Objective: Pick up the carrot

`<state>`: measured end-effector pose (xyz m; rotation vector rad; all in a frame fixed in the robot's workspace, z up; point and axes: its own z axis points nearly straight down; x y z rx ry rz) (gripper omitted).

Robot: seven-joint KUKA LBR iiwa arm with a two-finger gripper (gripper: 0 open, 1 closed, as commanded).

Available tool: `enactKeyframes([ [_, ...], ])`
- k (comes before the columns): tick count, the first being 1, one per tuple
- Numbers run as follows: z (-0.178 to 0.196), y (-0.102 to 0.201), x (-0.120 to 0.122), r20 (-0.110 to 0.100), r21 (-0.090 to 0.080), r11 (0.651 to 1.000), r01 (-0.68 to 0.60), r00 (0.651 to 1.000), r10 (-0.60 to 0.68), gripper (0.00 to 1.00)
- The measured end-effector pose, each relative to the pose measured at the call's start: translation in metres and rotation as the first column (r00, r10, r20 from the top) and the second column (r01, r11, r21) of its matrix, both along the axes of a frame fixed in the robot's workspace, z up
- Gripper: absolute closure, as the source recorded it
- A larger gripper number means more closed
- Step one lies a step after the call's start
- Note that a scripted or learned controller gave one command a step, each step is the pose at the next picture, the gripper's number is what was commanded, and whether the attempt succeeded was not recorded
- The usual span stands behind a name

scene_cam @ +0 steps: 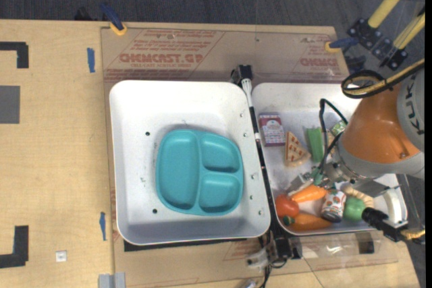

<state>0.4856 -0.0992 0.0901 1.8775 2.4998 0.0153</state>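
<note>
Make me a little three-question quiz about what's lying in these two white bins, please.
1. Where is the teal plate?
A. left bin
B. right bin
C. on the cardboard

2. What colour is the carrot?
A. purple
B. orange
C. white

3. How does the small red box stand to the pizza slice?
A. on top of it
B. under it
C. apart, beside it

Answers: 1 A, the plate sits inside the left bin. 2 B, the carrot is orange. 3 C, bare bin floor shows between them.

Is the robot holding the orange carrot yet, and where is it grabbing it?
Cannot be told: the gripper is down by the orange toy carrot in the right white bin.
</note>
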Motion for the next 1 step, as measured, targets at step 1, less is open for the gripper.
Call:
enactKeyframes([
  [1, 0.0116, 0.0005, 0.0024, 0.008, 0.000, 1.000, 0.000, 1.000, 0.000, 1.00],
])
